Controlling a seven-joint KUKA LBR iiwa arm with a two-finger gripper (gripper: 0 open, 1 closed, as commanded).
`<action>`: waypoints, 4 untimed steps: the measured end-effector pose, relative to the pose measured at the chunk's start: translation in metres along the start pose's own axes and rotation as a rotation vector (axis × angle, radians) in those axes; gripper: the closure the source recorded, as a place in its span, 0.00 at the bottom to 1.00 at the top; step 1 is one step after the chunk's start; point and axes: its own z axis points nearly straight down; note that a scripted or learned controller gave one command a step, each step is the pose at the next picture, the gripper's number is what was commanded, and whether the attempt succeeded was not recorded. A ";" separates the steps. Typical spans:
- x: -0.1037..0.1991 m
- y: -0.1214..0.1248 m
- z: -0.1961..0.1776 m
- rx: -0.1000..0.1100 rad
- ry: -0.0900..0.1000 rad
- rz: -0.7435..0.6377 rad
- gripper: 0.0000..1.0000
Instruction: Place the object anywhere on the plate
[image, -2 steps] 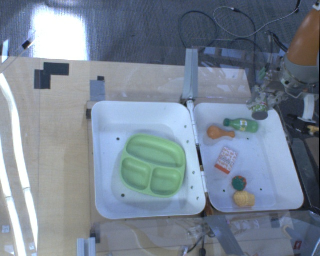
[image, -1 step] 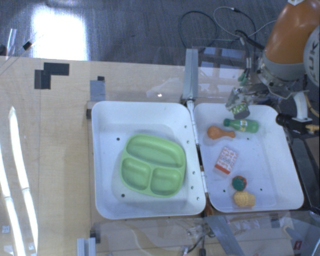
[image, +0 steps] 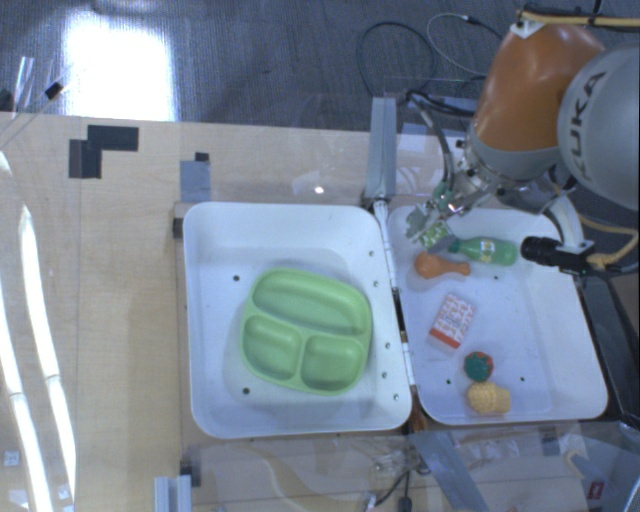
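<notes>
Nearest, toward six o'clock in the right shallow white bin (image: 585, 385), sit a yellow knobbly toy (image: 488, 399) and, touching it just above, a small red-and-green round toy (image: 480, 366). Beyond them lies a small red-and-white carton (image: 452, 320). At nine o'clock, the left white bin (image: 215, 300) holds the green three-compartment plastic plate (image: 305, 330). Farther back, an orange pear-shaped toy (image: 439, 266) lies beside a green plastic bottle (image: 485, 250). At twelve o'clock, the two-finger gripper (image: 432, 226) hangs over the bin's far corner; whether its fingers grip anything cannot be told.
</notes>
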 end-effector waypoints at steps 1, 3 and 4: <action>0.067 0.009 0.057 0.000 0.001 -0.067 1.00; 0.057 0.079 -0.031 -0.004 -0.002 0.021 0.00; 0.058 0.081 -0.043 -0.010 -0.005 0.016 1.00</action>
